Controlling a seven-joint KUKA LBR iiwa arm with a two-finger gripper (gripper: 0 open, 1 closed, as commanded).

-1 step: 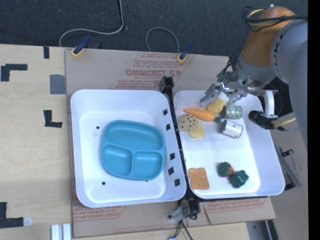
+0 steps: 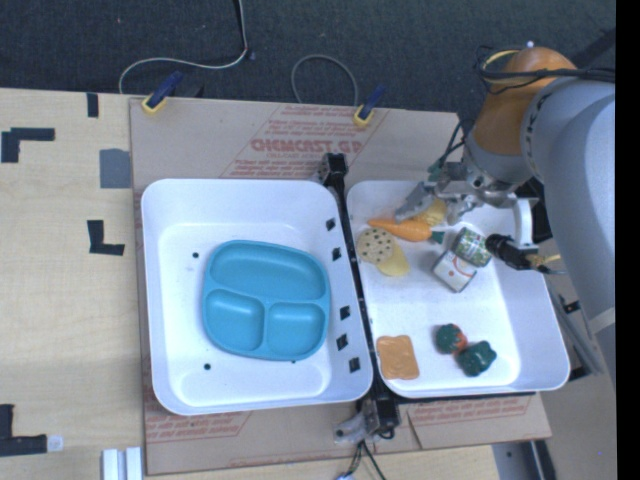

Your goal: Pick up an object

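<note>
Right bin (image 2: 530, 343): carrot (image 2: 402, 229), cookie (image 2: 375, 245), can (image 2: 458, 260) crowd fingers (image 2: 432, 200), state unclear

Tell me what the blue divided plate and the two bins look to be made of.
Blue plate: likely moulded plastic, matte to slightly satin; uniform colour, rounded compartment walls.
Left bin and right bin: probably thin formed plastic, smooth white with a soft sheen; rounded corners and rolled rims suggest that, though painted metal can't be excluded.
</note>
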